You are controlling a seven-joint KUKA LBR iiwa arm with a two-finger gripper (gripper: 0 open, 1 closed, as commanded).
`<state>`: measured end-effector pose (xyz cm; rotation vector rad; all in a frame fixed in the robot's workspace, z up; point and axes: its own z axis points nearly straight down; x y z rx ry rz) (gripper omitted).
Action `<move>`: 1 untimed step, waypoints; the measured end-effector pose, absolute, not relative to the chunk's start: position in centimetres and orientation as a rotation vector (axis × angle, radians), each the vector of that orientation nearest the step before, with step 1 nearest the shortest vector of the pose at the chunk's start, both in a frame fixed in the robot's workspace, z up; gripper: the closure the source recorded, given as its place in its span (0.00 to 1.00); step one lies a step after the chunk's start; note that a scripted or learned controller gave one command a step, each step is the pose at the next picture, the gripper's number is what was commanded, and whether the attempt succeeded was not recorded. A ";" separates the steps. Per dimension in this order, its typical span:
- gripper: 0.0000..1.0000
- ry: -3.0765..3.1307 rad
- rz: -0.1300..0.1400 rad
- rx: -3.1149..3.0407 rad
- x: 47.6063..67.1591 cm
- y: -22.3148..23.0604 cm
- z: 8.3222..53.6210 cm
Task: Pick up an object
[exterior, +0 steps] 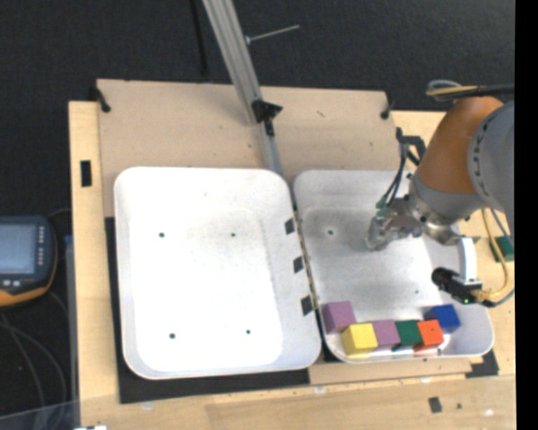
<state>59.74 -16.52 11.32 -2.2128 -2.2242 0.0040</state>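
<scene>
The worktop (188, 124) carries two shallow white bins side by side. The left bin (206, 267) has a bare floor, so every candidate for the pick lies in the right bin (377, 276). There the blocks are crowded along the near wall: a purple block (339, 314), a yellow block (360, 338) just near of it, a mauve block (386, 332) beside that, then a green block (407, 332), an orange block (429, 333) and a blue block (444, 316) toward the near right corner. They sit touching or almost touching, which probably leaves little room to slip in beside any one of them.

The gripper (377, 236) hangs over the middle of the right bin, well apart from the row of blocks and farther from the camera than they are. It points down at bare bin floor, and nothing lies under it. Whether it is spread or closed cannot be told at this size. The pick looks not yet begun; the arm would need to travel toward the near wall.
</scene>
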 end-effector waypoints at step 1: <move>1.00 -2.233 -0.009 -2.222 59.6 -13.2 26.2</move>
